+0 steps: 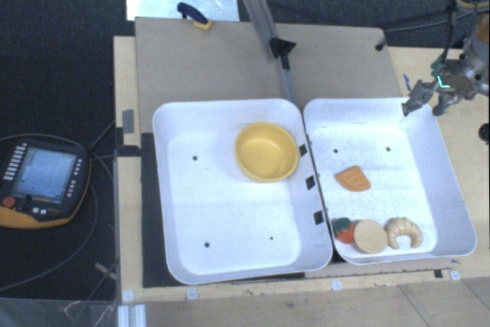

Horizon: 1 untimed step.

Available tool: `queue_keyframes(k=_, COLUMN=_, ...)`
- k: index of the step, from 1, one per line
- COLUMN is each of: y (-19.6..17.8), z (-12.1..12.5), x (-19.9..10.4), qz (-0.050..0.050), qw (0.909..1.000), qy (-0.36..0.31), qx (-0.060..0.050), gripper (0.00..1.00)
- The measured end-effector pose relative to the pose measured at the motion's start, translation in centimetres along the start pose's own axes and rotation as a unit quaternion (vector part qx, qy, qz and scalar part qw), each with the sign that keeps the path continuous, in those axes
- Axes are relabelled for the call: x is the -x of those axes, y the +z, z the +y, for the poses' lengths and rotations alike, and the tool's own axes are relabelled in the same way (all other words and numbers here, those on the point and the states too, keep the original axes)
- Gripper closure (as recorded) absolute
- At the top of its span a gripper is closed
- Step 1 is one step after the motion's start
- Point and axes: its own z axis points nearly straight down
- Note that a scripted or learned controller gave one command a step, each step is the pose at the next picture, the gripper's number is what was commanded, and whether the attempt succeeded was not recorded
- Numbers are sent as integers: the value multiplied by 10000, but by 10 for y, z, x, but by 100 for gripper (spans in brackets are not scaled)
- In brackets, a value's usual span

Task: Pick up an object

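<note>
- The gripper [429,101] hangs at the far right corner of the right bin [452,188], just over its rim, at the right edge of the surface [230,65].
- Its jaws stand apart, two dark fingers [414,103] pointing down and left, with nothing between them.
- A yellow bowl [266,152] sits upright in the left bin [176,203], near that bin's far right corner.
- A flat orange wedge-shaped piece [353,179] lies near the middle of the right bin, well apart from the gripper.
- Along the near edge of the right bin lie three things in a row: a small red and green toy [343,229] by the near left corner, a round tan disc [370,236] touching it, and a toy croissant [403,232] just beside the disc.
- A control pendant [38,180] with a lit screen rests on the dark floor, left of the surface.
- A yellow and black clamp [194,14] sits at the far edge of the surface.
</note>
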Motion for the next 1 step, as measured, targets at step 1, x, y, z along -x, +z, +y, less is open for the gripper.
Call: queue_keyframes(k=1, y=0, z=0, x=0, qz=0, qw=10000, qy=0, qx=0, gripper=0)
